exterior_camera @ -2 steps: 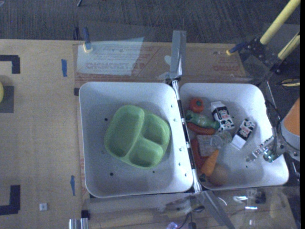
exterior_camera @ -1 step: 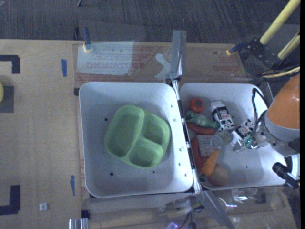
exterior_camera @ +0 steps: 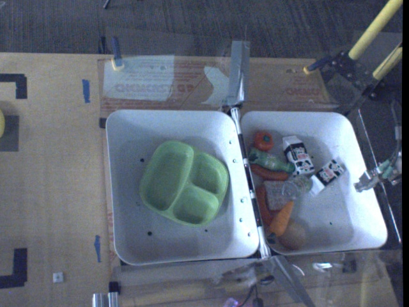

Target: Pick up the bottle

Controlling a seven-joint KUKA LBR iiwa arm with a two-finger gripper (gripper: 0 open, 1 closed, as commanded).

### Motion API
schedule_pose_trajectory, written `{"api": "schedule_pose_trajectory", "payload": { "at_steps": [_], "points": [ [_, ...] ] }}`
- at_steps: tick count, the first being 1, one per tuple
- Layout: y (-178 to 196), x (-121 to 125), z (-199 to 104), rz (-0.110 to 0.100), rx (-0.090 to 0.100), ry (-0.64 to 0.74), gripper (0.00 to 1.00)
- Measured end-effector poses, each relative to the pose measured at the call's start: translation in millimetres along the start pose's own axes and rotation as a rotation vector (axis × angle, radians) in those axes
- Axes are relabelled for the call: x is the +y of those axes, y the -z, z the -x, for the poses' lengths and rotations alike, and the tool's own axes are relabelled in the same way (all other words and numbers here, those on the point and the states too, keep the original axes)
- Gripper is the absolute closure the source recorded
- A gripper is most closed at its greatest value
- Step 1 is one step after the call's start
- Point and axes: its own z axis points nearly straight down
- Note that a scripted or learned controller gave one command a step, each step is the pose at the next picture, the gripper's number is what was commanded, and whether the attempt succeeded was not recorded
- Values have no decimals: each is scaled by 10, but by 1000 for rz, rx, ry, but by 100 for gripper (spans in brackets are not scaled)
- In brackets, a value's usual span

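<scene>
The gripper (exterior_camera: 376, 176) showed as a small, pale metal shape at the far right, over the right rim of the right bin (exterior_camera: 345, 216). It was too small and blurred to tell whether it was released or clenched. It sat well apart from the cluster of things in that bin.

The bottle (exterior_camera: 295, 187) lay on its side near the middle of the right bin. It was clear and hard to make out against the white floor. Just beside it on the right was a black-and-white carton (exterior_camera: 330, 171), and a second carton (exterior_camera: 297, 153) lay just above it. The bottle's left end met a greyish patch whose nature could not be told.

Further left, along the bin's left wall, ran a line of toy foods:
- a tomato (exterior_camera: 263, 139) at the top
- a green vegetable (exterior_camera: 271, 162) under it
- a carrot (exterior_camera: 281, 219) lower down, tilted toward the bottle
- a brownish potato (exterior_camera: 294, 236) at the bottom, touching the carrot's end

The left bin (exterior_camera: 128, 222) stood side by side with the right one, their rims touching. It held a green plate (exterior_camera: 185, 183) with three compartments, lying flat near the middle, slightly turned.

Both bins rested on a tan bench (exterior_camera: 51, 171). A strip of blue tape (exterior_camera: 85, 90) was stuck to it beyond the left bin, and yellow poles (exterior_camera: 377, 21) crossed the top right corner at a slant.
</scene>
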Motion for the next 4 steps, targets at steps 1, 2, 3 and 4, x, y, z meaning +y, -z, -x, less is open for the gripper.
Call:
{"api": "schedule_pose_trajectory", "payload": {
  "at_steps": [1, 2, 3, 4],
  "points": [
    [605, -78, -25, 0, -1, -272, 100],
    [605, -78, -26, -1, -1, -271, 0],
    [-673, -18, -57, 13, 4, -823, 0],
    [-574, -28, -35, 15, -5, -824, 100]
  ]
}}
